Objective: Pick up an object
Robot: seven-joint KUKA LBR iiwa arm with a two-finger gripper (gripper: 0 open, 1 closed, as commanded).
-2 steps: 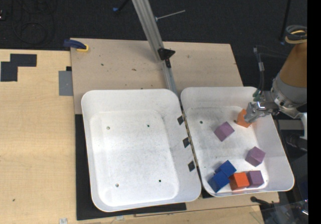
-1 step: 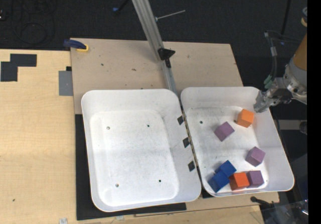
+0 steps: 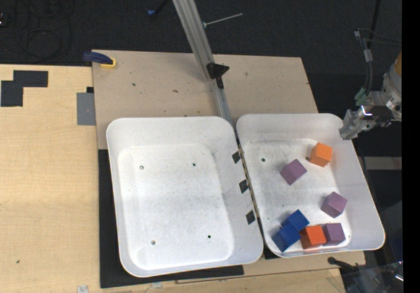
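The right bin (image 3: 262, 129) holds several small cubes. An orange cube (image 3: 321, 154) lies near its far right side, with a purple cube (image 3: 293, 171) to its left. Another purple cube (image 3: 334, 203) sits lower down. At the bin's near edge, blue cubes (image 3: 289, 229), an orange cube (image 3: 314, 236) and a purple cube (image 3: 334, 233) are bunched together. My gripper (image 3: 354, 124) hangs over the bin's far right rim, up and to the right of the first orange cube, with nothing seen in it.
The left bin (image 3: 170, 196) stands beside the right one, with black clips along the shared edge. A slanted aluminium post (image 3: 197, 35) rises behind the bins. Wooden bench surface lies to the left and behind.
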